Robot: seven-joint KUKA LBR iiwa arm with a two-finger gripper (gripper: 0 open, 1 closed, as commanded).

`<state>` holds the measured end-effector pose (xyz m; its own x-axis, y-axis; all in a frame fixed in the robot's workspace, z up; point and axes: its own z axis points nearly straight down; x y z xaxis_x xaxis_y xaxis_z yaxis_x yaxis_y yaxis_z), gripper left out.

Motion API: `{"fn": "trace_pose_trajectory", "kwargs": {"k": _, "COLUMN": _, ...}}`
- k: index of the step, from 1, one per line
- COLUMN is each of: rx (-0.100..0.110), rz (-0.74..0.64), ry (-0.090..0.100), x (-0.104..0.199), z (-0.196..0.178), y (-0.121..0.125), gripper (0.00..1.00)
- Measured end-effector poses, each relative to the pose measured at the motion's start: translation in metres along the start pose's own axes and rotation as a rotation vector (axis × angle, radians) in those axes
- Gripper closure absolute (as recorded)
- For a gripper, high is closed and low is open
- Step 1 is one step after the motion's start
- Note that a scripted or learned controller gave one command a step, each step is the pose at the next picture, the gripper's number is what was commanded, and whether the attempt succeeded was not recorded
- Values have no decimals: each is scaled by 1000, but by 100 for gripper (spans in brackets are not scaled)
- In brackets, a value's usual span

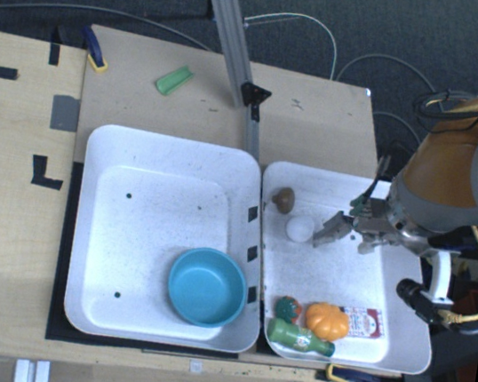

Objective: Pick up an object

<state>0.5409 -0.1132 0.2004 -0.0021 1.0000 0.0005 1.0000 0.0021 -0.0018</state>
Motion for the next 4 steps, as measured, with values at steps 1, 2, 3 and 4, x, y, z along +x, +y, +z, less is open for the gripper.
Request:
{"fn": "trace_pose_trajectory", "kwargs": {"k": 1, "rx": 0, "rz": 0, "ry": 0, "x": 0, "z": 0, "y": 0, "gripper": 0}}
{"fn": "trace_pose_trajectory", "kwargs": {"k": 2, "rx": 6, "rz": 0, "ry": 0, "x": 8, "z": 57, "y": 5, "gripper": 0}}
{"fn": "trace_pose_trajectory", "kwargs": {"k": 3, "rx": 5, "rz": 1, "ry": 0, "x": 9, "z": 110, "y": 4, "gripper": 0}}
{"fn": "trace_pose_trajectory", "kwargs": {"k": 4, "rx": 3, "rz": -1, "ry": 1, "x": 9, "z": 98, "y": 5, "gripper": 100}}
